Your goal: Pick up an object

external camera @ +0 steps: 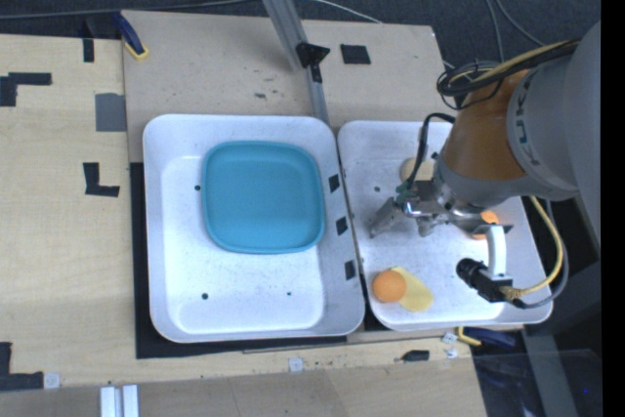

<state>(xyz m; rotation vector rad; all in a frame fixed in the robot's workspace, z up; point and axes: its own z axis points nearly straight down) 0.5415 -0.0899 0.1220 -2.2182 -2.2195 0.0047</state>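
Camera view: gripper (402, 213) low mid right bin (363, 151), jaws spread for grasping; ball (390, 285) at front edge.

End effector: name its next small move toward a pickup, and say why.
Probably shift the end effector down the picture toward the orange ball and lower there. The ball sits in the right bin near its front edge beside a pale yellow piece, and nothing shows between the fingers.

The arm (527, 127) runs off the right edge and covers much of the right bin (363, 200). A pale object (410, 170) and an orange one (487, 219) peek from behind it, too hidden to identify.
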